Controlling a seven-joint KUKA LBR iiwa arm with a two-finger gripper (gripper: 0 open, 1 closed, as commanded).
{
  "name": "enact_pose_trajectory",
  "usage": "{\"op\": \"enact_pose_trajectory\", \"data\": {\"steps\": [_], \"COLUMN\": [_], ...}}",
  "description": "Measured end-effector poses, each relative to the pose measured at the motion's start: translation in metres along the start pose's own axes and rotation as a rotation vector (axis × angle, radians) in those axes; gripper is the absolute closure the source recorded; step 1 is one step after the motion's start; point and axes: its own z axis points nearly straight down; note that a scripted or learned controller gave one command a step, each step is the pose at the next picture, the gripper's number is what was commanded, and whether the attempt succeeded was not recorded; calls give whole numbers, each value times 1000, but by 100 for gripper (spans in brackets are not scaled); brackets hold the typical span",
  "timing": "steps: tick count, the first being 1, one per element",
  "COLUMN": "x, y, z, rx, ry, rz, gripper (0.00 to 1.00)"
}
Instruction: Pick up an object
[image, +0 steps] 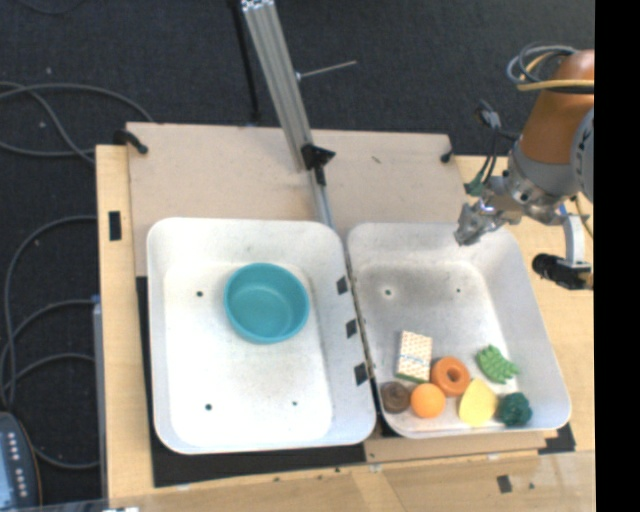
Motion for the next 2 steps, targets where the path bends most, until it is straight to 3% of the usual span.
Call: {"op": "enact_pose_trajectory", "data": {"steps": [1, 2], "x": [-2, 48], "y": [2, -17], "z": [-55, -66], "rx": [-2, 5], "ry": [-2, 2], "rz": [0, -4], "gripper": [100, 100]}}
